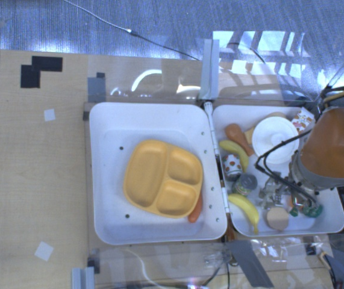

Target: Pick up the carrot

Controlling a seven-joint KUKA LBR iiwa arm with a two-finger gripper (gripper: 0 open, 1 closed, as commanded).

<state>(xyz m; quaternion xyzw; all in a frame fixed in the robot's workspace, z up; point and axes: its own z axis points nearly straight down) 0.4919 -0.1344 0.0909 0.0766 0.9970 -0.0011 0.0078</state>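
The carrot (pixel 194 208), a short orange-red stick, lies in the left bin (pixel 108 161), tucked against the lower right edge of a yellow divided plate (pixel 162 178) that partly covers it. My gripper (pixel 278 194) hangs low over the right bin (pixel 334 221), beneath the arm's orange band (pixel 335 142). It sits among the clutter, above a round tan object (pixel 276 219), and well to the right of the carrot, across the wall between the bins.
The right bin holds two bananas (pixel 246 207) (pixel 234 152), a brown drumstick-shaped piece (pixel 237 134), a white plate (pixel 274 138), a can (pixel 232 166), a small tin (pixel 246 183) and a green item (pixel 314 209). Black cables loop from the arm over this bin.
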